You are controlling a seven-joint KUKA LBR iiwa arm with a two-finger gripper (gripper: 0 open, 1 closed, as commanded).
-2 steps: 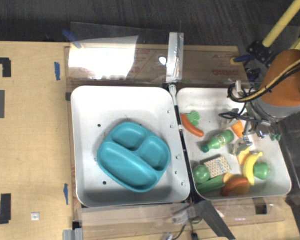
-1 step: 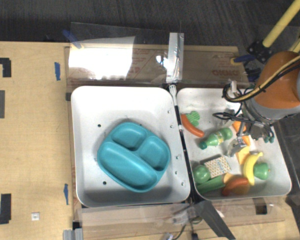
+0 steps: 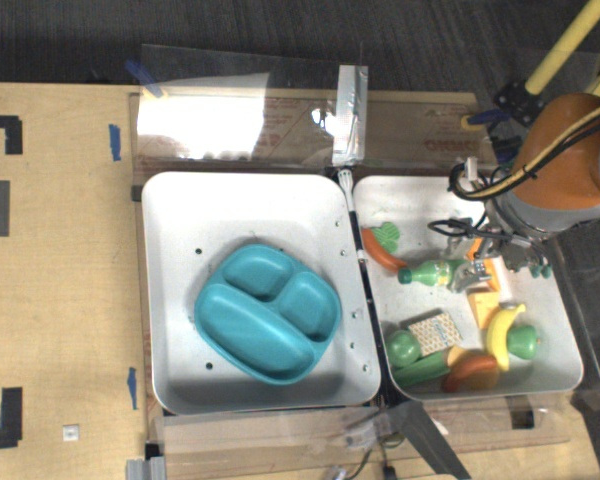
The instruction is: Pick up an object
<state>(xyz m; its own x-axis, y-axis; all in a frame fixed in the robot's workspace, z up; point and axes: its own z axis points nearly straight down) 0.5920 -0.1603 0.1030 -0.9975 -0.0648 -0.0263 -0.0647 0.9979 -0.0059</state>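
Note:
The right bin (image 3: 550, 268) holds several toy foods. An orange carrot with a green top (image 3: 381, 249) lies at its left wall, and a green bottle (image 3: 430, 273) rests beside it. An orange block (image 3: 486, 280), a yellow banana (image 3: 501, 332) and a green ball (image 3: 524, 342) sit further right. Along the front are a speckled cracker box (image 3: 435, 332), a green round fruit (image 3: 401, 348), a green cucumber (image 3: 421, 372) and a red-orange tomato (image 3: 471, 369). My gripper (image 3: 477, 257) hangs low over the bin's middle, just right of the bottle and above the orange block.
The left bin (image 3: 170, 218) carries a teal divided plate (image 3: 268, 311). A metal divider (image 3: 351, 113) and a clear sheet stand behind the bins. Cardboard covers the bench to the left. The arm's orange band (image 3: 570, 163) and cables overhang the right bin's back right corner.

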